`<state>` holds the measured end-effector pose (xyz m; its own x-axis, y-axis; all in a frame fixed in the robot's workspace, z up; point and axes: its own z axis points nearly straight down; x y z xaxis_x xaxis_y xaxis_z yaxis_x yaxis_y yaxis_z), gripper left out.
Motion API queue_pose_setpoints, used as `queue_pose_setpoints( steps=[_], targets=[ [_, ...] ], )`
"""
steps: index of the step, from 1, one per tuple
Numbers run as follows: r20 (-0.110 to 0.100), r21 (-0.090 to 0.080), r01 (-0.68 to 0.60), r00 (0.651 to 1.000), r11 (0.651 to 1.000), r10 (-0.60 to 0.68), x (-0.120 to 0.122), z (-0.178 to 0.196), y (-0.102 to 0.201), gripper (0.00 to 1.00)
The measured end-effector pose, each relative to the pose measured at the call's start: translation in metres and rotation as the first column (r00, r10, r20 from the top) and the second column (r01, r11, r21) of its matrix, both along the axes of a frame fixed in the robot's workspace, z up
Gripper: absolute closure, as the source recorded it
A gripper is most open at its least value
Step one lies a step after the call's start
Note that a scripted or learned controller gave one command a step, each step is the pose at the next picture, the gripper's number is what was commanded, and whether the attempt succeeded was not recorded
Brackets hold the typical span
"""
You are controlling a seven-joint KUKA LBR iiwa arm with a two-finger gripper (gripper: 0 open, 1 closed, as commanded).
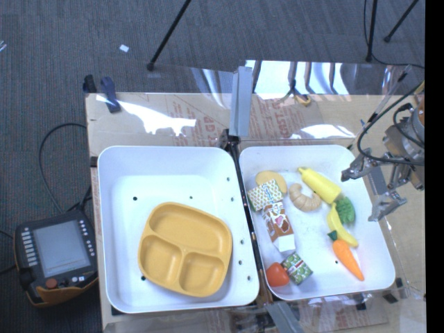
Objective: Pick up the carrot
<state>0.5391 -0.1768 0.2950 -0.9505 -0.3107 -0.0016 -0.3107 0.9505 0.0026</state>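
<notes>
Pincer (378, 189) sits over the right bin's (312, 152) right edge, fingers spread, nothing between them. Carrot (347, 258) lies in that bin near the lower right corner, green top toward the banana (341, 227), orange tip pointing to the corner, apart from the pincer. Broccoli (345, 209) and corn cob (320, 184) lie above it; croissant (305, 198), cartons and tomato (277, 275) further left. Left bin (118, 186) holds a yellow divided plate (184, 248).
</notes>
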Motion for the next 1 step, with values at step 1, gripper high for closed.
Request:
queue_pose_setpoints(
  steps=[1],
  targets=[
    [-0.018,0.003,0.127,0.992,0.992,-0.127,-0.0009,-0.1641,-0.0189,0.00]
  ],
)
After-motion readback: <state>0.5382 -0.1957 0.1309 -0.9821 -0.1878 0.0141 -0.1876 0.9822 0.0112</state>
